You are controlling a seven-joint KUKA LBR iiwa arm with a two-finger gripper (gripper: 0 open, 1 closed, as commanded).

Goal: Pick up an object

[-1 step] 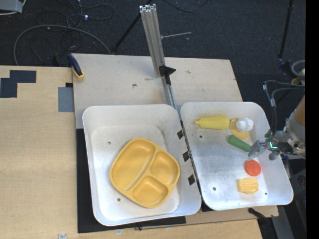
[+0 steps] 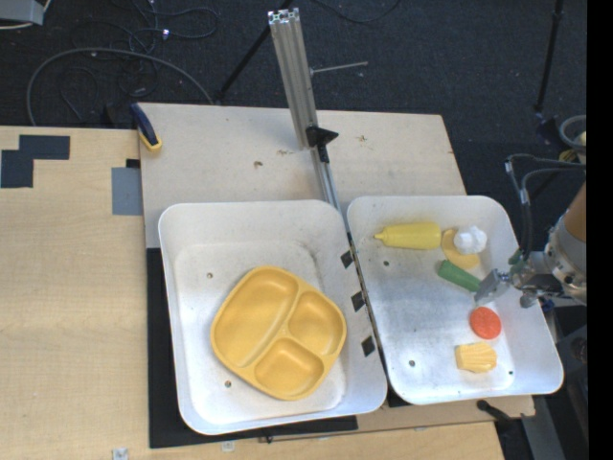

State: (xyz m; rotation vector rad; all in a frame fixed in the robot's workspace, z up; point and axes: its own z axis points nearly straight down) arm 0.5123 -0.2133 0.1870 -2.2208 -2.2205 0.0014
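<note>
Camera view: gripper at right bin edge, state unclear. Orange ball nearest; looks light, rigid, smooth, may roll; pinch across middle.

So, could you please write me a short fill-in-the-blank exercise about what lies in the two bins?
1. The divided plate in the left bin has the colour ____.
2. That plate has ____ compartments.
3. The red ball lies in the ____ bin.
4. The hand is above the ____ edge of the right bin, near the green piece.

Missing words: yellow; three; right; right
</note>
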